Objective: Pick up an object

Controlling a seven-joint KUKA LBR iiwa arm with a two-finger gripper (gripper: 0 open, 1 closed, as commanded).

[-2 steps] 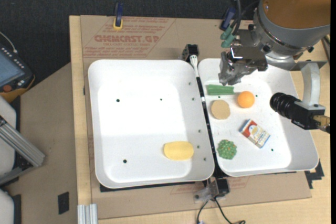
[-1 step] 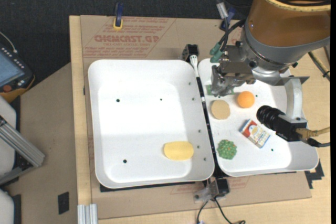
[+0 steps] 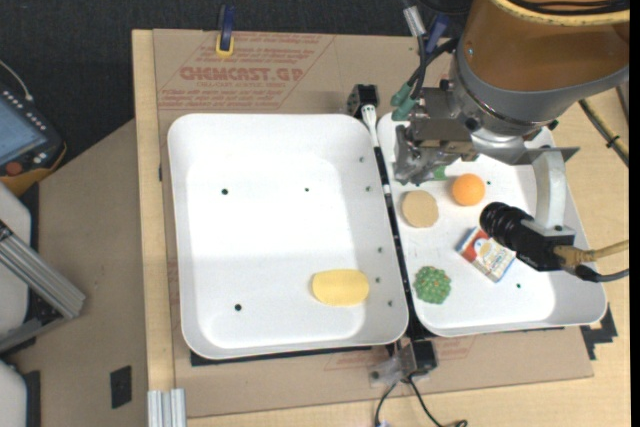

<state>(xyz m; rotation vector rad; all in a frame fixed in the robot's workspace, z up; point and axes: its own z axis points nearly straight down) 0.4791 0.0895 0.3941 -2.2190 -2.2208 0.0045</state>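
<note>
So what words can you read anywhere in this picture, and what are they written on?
"CHEMCAST GP", in red letters on the brown board under the bins; the last letters are hard to make out.
A smaller red line below it: too blurred to read.
The small red and white box in the right bin: print too small to read.

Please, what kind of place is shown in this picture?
Probably a robotics lab or test bench. A robot arm reaches over two white bins set on a cardboard sheet, with small toy-like items such as an orange ball inside.
</note>
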